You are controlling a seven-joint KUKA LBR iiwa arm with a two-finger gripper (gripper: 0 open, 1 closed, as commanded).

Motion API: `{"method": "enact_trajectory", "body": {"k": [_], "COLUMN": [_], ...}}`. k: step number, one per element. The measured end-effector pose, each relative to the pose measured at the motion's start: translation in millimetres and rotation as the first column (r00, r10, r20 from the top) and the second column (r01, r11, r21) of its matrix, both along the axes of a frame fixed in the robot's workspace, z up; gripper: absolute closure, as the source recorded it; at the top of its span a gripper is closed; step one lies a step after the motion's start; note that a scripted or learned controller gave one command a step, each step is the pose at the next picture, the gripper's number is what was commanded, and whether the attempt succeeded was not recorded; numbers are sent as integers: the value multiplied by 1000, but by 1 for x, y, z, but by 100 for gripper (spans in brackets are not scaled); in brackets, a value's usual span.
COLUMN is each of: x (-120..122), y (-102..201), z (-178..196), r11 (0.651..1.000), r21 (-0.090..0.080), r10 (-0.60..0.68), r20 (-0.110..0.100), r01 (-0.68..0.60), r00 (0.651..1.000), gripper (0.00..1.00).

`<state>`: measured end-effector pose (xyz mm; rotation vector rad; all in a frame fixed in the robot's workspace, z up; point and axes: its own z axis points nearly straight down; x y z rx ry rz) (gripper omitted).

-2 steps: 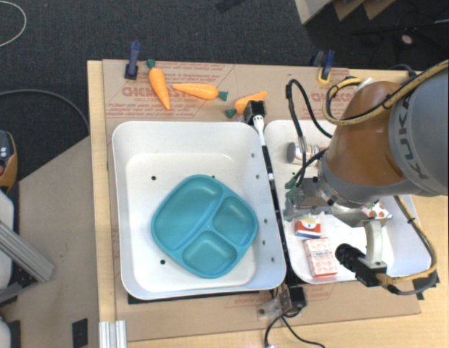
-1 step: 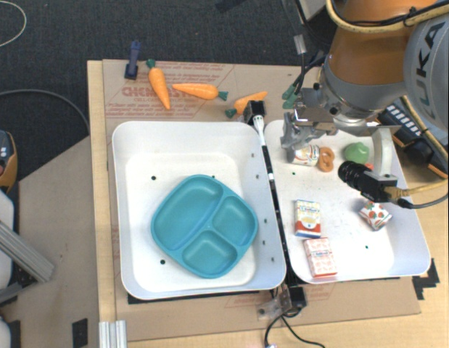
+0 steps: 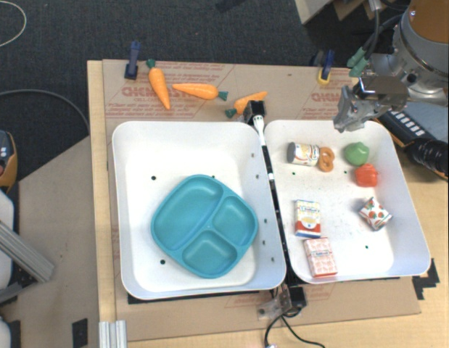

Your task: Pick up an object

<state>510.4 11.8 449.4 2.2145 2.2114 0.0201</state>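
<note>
My gripper hangs over the far edge of the right bin, its fingers pointing down with nothing between them. Just below and right of it lies a green apple, and a red tomato sits in front of that. A small can and a pretzel lie to the gripper's lower left. Nearer the front are a milk carton, a pink box and a red-and-white wrapped piece.
The left bin holds a teal divided plate. Three toy carrots lie on the cardboard behind the bins. Blue clamps grip the board's far edge.
</note>
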Motion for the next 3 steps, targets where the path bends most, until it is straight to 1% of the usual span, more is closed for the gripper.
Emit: {"method": "enact_trajectory", "body": {"k": [1, 2, 3], "x": [-32, -33, -31], "y": [58, 84, 83], "z": [92, -120, -101], "r11": [1000, 1000, 1000], "r21": [4, -4, 0], "r10": [9, 2, 1], "r20": [-4, -36, -16], "r01": [-9, -2, -1], "r00": [1000, 999, 1000], "gripper": [100, 100, 100]}}
